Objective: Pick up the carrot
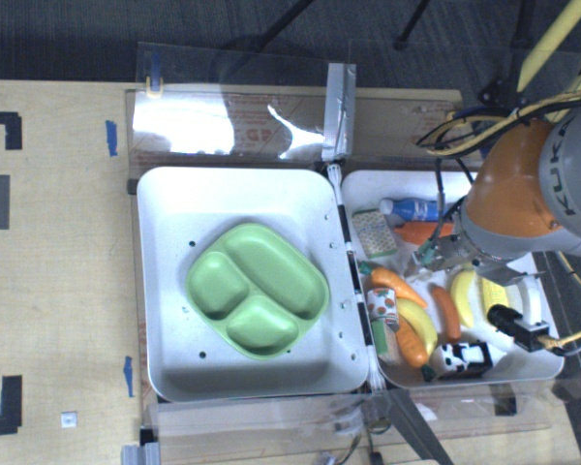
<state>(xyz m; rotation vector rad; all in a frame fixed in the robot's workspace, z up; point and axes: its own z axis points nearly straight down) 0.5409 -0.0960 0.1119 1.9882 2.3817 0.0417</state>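
I'm in the approach step, gripper (pixel 436 252) hovering over the right bin (pixel 547 361), its grip state unreadable to me, and I judge it must next descend onto the carrot (pixel 412 339).

The green divided plate (pixel 257 288) looks like matt plastic (faintly sheened), lying in a smooth white plastic bin (pixel 165 260).

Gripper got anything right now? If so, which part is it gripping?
Cannot tell. The arm hangs over the right bin and covers its own fingers. The carrot lies in that bin, beside a banana.

The arm (pixel 523 187) hangs over the right bin (pixel 547 364), where the carrot (pixel 410 342) lies among toy food.
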